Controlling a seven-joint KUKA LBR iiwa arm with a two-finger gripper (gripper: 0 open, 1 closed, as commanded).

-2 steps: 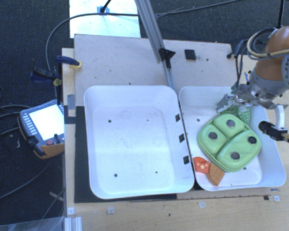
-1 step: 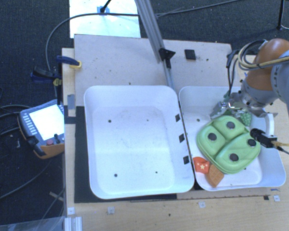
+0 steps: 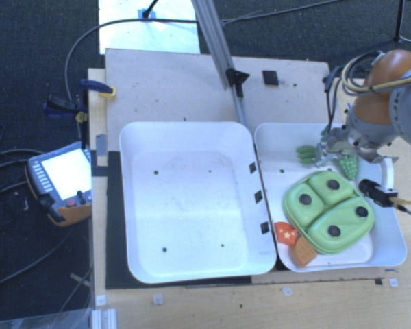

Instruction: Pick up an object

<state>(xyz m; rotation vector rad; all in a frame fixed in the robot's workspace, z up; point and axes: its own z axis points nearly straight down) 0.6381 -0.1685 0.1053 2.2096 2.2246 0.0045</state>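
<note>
Camera view: the gripper (image 3: 327, 151) is lowered into the far end of the right bin (image 3: 397, 252), just beside a small green object (image 3: 305, 154) and a second green piece (image 3: 347, 164). Whether it is spread or pressed together cannot be told here. Nothing is visibly held. A large green lobed item (image 3: 329, 211) lies mid-bin, with a red piece (image 3: 285, 233) and an orange-brown piece (image 3: 303, 252) at its near-left edge. The left bin (image 3: 133, 142) sits alongside. Judged status: approach complete; grasp and lift remain.

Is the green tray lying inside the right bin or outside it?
Inside. The green tray lies flat within the right bin, its whole outline inside the white rim, beside a red piece.
</note>
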